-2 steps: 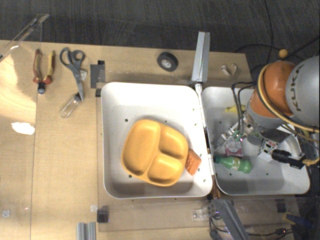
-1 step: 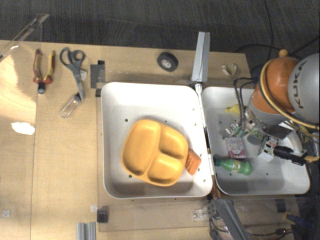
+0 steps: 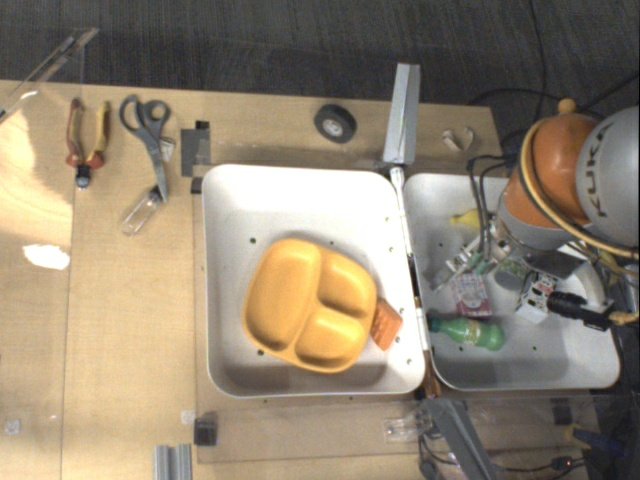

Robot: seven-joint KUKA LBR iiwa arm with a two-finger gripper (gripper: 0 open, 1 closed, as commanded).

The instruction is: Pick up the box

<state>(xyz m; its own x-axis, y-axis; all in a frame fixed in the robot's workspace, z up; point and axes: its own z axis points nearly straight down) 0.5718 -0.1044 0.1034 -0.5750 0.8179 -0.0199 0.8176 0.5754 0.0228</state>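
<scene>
A small orange box point(image 3: 386, 324) lies in the left bin point(image 3: 300, 183), tucked between the yellow plate and the bin's right wall. The arm point(image 3: 575, 183) hangs over the right bin point(image 3: 520, 368), its orange band and grey wrist covering the bin's upper right. Its gripper point(image 3: 482, 260) points down toward the bin floor, just above a small red-and-white packet point(image 3: 468, 293) and well to the right of the orange box. Nothing is visibly held.
A yellow three-compartment plate point(image 3: 308, 304) fills the middle of the left bin. The right bin holds a green bottle point(image 3: 466, 331) lying flat, a yellow scrap point(image 3: 465, 218) and a small white carton point(image 3: 537, 294). Scissors point(image 3: 152, 138), pliers point(image 3: 85, 138) and a tape roll point(image 3: 335, 123) lie on the bench.
</scene>
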